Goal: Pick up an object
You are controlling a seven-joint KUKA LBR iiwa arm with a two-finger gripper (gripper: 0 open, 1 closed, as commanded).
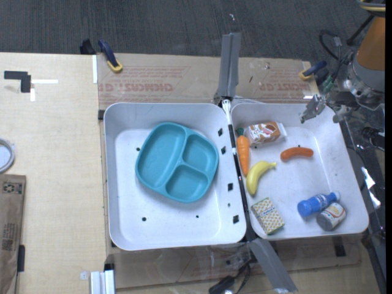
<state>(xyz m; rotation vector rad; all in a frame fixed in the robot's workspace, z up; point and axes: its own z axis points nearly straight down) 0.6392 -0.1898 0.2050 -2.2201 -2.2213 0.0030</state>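
Note:
In the right bin lie an orange carrot, a yellow banana, an orange-red sausage and a wrapped bread pack. A patterned cracker box, a blue bottle and a small can lie toward the front. My gripper hangs over the bin's back right corner, above and right of the sausage and apart from every object. Nothing shows in its grasp.
A blue divided plate lies in the left bin. A grey divider post rises between the bins at the back. Cables and the arm's body crowd the right edge. Blue-and-yellow clamps hold the cardboard behind.

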